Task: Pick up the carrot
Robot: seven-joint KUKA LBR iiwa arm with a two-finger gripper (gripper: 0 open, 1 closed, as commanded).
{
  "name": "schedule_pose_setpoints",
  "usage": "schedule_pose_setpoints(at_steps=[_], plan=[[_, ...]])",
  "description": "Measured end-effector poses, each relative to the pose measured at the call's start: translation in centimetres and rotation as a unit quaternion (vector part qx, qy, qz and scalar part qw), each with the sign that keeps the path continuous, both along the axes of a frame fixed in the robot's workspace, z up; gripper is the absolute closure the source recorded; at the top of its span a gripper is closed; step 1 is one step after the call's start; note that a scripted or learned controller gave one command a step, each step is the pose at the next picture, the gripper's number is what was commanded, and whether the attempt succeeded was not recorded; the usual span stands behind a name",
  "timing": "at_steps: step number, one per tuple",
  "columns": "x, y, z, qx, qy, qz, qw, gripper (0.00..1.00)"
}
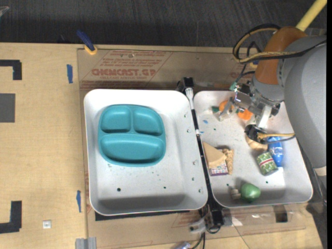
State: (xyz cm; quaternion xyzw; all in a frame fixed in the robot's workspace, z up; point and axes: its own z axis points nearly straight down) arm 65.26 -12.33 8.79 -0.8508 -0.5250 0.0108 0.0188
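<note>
Cardboard sheet (124, 66) reads "CHEMCAST"

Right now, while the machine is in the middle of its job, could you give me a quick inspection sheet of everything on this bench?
Surface: two shallow white bins side by side, left bin and right bin, on a cardboard-covered bench.
Job's things: carrot, orange, at the back of the right bin, right beside the claw.
Clutter: teal divided tray in the left bin; in the right bin a brown wedge, a green round item, a small can, a blue packet.
Grippers: claw low over the carrot; grip cannot be judged.
Cables: yellow and black loops by the arm.
Surroundings: dark carpet; blue tape marks.
</note>
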Motion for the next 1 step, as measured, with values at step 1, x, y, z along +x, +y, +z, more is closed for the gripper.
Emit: schedule_pose_setpoints(at_steps=[1], plan=[[0.39,-0.16,1.27,-0.0057,-0.009,-0.001,0.9999,1.00]])
